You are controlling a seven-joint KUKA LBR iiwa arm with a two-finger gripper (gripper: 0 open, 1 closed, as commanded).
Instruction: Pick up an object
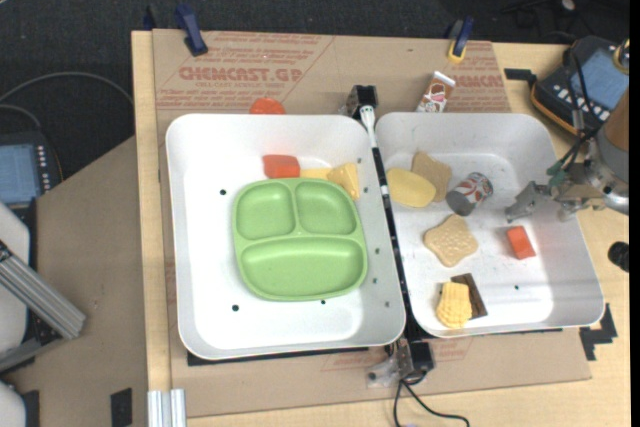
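My gripper (537,198) hangs over the right side of the right bin (586,301), with nothing visibly in it. Just below it lies a small red block (518,242). Left of the gripper a grey can (468,194) lies on its side. Further left are a yellow rounded piece (411,187) and a tan slice (432,166). A tan cracker (449,241) sits mid-bin. At the front of the bin, a yellow corn cob (453,304) rests against a brown piece.
The left bin (200,315) holds a green divided plate (298,240), a red block (281,166) and a yellow wedge (344,178). On the bench behind the bins stand a small carton (436,93) and an orange object (266,106). Blue clamps grip the board's back edge.
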